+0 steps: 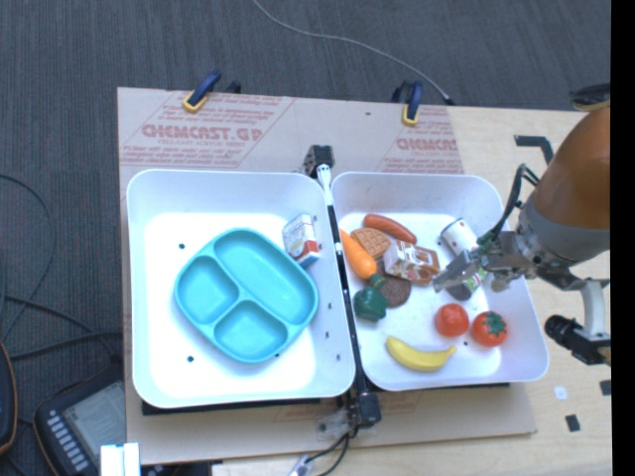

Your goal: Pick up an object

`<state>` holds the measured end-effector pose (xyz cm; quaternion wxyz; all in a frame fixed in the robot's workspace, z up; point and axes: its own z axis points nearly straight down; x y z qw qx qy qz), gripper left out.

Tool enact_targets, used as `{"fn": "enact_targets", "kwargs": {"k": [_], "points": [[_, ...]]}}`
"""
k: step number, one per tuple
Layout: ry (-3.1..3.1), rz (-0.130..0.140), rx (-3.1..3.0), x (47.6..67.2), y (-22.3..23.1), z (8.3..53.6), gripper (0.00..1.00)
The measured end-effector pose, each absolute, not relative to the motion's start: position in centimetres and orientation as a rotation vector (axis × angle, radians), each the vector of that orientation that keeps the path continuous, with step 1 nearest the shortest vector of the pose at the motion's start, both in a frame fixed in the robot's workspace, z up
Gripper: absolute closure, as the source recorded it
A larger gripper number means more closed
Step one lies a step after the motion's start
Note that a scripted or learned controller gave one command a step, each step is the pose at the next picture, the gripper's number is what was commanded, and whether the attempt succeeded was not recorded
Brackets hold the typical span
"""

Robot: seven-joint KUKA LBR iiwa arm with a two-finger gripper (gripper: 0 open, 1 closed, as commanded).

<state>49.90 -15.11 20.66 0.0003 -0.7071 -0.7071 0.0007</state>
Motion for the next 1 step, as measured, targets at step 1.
{"fn": "enact_targets", "kwargs": {"k": [1], "points": [[-2.224,-0.004,-2.224,48.53,-12.73,8.71,0.00]]}}
